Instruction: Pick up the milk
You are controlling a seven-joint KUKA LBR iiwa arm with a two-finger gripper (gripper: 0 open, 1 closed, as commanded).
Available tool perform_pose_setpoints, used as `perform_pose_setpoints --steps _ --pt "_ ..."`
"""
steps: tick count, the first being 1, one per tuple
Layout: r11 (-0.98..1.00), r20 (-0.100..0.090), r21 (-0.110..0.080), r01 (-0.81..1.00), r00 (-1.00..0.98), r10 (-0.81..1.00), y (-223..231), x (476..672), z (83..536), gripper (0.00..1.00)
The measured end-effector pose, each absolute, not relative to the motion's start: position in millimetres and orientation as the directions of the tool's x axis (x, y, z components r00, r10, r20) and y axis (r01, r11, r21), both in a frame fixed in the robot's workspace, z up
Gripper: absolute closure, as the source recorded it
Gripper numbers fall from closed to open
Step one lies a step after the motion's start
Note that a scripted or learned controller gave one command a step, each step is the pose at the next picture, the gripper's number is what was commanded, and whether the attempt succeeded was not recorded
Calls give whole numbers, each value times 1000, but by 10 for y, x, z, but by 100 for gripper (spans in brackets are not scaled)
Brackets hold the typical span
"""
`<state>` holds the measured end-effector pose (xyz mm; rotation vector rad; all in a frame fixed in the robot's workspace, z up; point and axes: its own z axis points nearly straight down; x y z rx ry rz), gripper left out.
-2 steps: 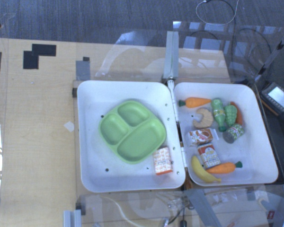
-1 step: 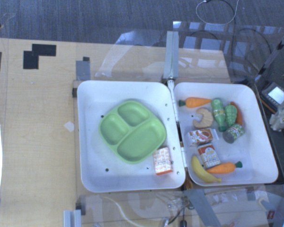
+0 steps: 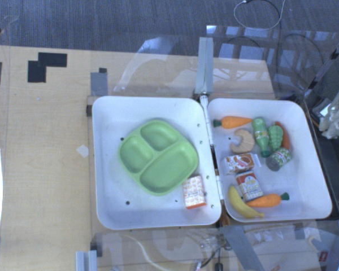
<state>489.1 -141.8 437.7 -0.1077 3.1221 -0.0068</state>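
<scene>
You had the milk (image 3: 194, 192) alone in the left bin (image 3: 104, 168), touching the plate (image 3: 158, 157), probably kept from the right bin's (image 3: 311, 168) clutter for easy grasping; hand state, cannot tell.

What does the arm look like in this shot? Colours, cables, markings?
Little to go on. At the view's right edge, just outside the right bin, sits a pale grey-white, angular, lumpy shape that is probably the gripper end of the arm. It is too blurred to tell markings or cables on it.
</scene>
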Motion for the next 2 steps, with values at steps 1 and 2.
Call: perform_pose_setpoints --steps 1,2 --pt "942 -7 -4 -335 -942 -336 -1892 4968 3376 100" --pt "878 -11 -10 -479 -877 -479 -2051 4997 4092 100"
